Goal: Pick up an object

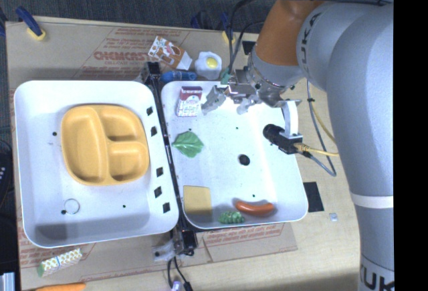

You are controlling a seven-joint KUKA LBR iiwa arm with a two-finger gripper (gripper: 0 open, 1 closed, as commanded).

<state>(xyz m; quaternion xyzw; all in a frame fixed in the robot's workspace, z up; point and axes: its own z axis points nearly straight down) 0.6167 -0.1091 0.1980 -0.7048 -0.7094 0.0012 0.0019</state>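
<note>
In the right bin [287, 182], my gripper [229, 101] hangs over the far end, its two grey fingers spread open with nothing between them. A red and white packet [189, 101] lies just to its left in the far left corner. Nearer the middle is a green leaf [188, 144]. Along the near wall are a yellow square slice [197, 199], a small green broccoli piece [232, 217] and a red sausage [254, 207].
The left bin [33, 169] holds a yellow divided plate [105, 142]. Behind the bins on the cardboard sit a small printed carton [165, 51], a blue item [177, 75] and a fried egg toy [209, 63]. The arm's grey body [354, 82] covers the right side.
</note>
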